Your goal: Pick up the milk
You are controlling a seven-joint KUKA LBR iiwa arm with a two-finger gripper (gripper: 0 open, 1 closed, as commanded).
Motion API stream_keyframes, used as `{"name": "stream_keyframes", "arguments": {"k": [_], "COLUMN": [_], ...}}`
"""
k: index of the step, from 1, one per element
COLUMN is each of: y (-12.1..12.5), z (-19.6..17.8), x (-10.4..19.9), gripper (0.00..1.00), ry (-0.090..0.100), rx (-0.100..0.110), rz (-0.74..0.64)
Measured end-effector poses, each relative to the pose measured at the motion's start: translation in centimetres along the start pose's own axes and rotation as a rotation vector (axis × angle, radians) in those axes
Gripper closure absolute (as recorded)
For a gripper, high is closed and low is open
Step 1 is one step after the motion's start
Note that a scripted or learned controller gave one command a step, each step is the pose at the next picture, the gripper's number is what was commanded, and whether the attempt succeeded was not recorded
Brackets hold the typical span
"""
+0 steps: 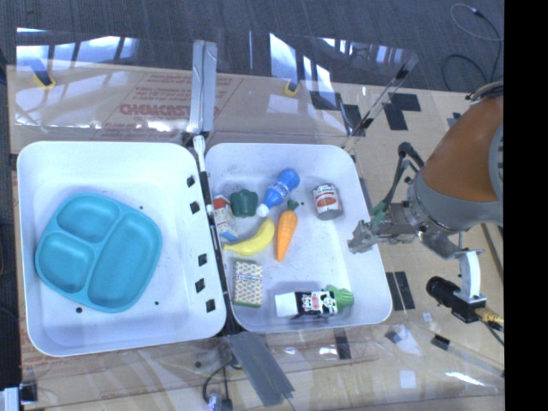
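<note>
The milk [306, 303] is a small white carton with black cow patches. It lies on its side near the front wall of the right bin [370, 264], with a green piece at its right end. My gripper [361, 236] hangs over the right rim of that bin, up and to the right of the milk and well apart from it. Nothing shows in its grasp.
The right bin also holds a blue bottle [279, 189], a can [325, 200], a carrot [285, 234], a banana [251, 241], a green pepper [243, 202] and a patterned box [247, 282]. The left bin holds a blue divided plate [97, 251].
</note>
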State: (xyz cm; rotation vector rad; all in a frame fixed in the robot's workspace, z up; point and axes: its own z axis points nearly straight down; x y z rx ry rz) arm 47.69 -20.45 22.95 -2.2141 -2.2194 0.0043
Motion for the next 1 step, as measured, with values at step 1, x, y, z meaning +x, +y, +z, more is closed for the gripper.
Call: {"name": "stream_keyframes", "arguments": {"k": [1], "y": [0.05], "z": [-0.93], "x": [0.05], "gripper": [1.00], "ry": [0.000], "rx": [0.002], "rz": [-0.006]}}
